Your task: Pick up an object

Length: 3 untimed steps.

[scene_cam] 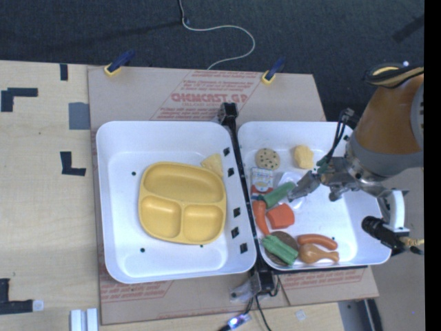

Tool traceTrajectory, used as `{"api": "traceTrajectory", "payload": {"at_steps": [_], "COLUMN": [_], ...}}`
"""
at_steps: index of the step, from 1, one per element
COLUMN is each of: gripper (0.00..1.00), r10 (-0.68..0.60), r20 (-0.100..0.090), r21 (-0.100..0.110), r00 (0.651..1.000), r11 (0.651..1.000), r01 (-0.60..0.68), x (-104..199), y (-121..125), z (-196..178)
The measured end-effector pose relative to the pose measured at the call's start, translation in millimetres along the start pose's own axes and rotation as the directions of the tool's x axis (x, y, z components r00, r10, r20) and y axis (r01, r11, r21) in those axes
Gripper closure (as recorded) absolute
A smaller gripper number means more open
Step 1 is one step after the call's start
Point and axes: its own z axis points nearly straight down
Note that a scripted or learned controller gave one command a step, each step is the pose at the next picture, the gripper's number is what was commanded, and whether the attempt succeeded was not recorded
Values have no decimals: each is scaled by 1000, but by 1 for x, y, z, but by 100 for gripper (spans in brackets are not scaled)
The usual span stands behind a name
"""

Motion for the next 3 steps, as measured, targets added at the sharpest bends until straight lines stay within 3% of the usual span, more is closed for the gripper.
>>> {"api": "traceTrajectory", "payload": {"at_steps": [1,3], "gripper": [0,0], "r10": [-3,-2], "r20": [2,0], "r21": [-13,-6], "r00": [1000,1000], "r11": [1000,1000], "r01": [3,2], "x": [0,0], "y": [3,-12], "z": [-6,100]}}
